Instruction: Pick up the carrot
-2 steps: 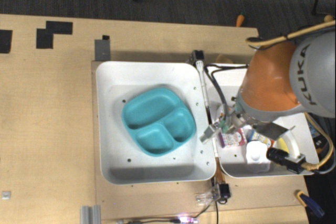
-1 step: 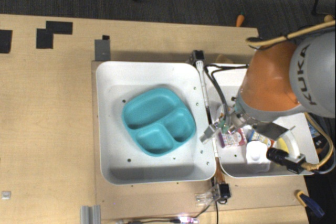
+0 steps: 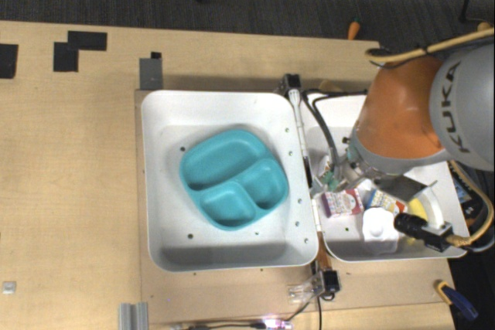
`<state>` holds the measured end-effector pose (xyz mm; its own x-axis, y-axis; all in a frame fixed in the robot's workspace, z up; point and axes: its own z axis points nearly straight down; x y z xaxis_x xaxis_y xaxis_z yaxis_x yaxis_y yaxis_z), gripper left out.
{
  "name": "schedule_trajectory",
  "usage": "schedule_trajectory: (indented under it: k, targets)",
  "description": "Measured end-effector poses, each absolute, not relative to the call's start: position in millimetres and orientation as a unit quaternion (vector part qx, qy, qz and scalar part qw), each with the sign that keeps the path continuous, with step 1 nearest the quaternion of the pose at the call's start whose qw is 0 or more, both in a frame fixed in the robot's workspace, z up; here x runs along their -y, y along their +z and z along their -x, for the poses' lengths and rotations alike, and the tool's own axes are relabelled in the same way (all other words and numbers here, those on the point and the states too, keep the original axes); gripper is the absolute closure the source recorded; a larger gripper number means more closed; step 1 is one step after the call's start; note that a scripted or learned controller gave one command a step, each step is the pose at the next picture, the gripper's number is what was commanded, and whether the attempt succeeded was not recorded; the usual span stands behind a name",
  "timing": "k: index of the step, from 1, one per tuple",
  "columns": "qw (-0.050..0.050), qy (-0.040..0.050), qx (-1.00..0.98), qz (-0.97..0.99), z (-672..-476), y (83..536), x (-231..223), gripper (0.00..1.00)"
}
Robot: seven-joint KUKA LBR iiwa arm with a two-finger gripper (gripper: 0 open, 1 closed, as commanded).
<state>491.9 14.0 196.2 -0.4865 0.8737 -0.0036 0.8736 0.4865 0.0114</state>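
My arm's orange band [image 3: 402, 108] and grey wrist hang over the right bin [image 3: 340, 250] and hide most of its floor. The gripper [image 3: 334, 178] pokes out at the wrist's lower left. It is down among the clutter by the bin's left wall, right above a pink and white packet [image 3: 340, 202]. The objects around its tip are small and jumbled, and I cannot make out a carrot among them.
The left bin [image 3: 158, 166] holds a teal divided plate [image 3: 233, 178]. In the right bin's front part lie a white bottle [image 3: 377, 228], a yellow item [image 3: 418, 209] and a red and blue pack [image 3: 384, 203]. Cables run along the wall between the bins.
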Motion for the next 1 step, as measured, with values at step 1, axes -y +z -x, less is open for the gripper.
schedule_trajectory:
  k: [1]
  targets:
    - [0.001, 0.0013, -0.896, -0.444, -487.7, 184.7, -60.3, 1.0]
